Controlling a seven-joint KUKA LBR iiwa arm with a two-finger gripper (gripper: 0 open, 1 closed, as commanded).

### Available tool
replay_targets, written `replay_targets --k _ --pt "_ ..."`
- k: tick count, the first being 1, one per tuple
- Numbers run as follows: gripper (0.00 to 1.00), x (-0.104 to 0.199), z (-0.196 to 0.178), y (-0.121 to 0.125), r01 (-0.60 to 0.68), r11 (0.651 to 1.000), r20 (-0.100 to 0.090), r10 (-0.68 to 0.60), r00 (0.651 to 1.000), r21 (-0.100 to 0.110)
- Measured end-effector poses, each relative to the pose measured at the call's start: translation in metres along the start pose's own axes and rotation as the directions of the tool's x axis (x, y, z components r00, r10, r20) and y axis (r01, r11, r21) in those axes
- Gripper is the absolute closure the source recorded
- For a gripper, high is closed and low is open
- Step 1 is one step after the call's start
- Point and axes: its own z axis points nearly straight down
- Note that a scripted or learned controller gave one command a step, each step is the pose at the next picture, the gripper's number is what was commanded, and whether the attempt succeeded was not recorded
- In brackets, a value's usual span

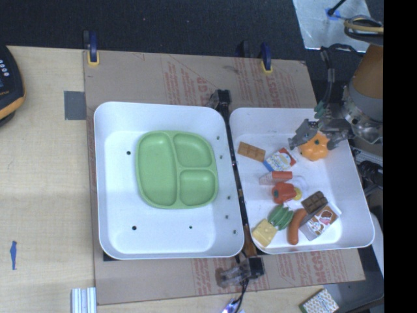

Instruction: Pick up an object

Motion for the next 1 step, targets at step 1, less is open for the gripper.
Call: replay_targets --k 1 --pt "0.0 -0.0122 0.1539 -0.0134 0.0 1.0 0.002 0.0 1.0 0.004"
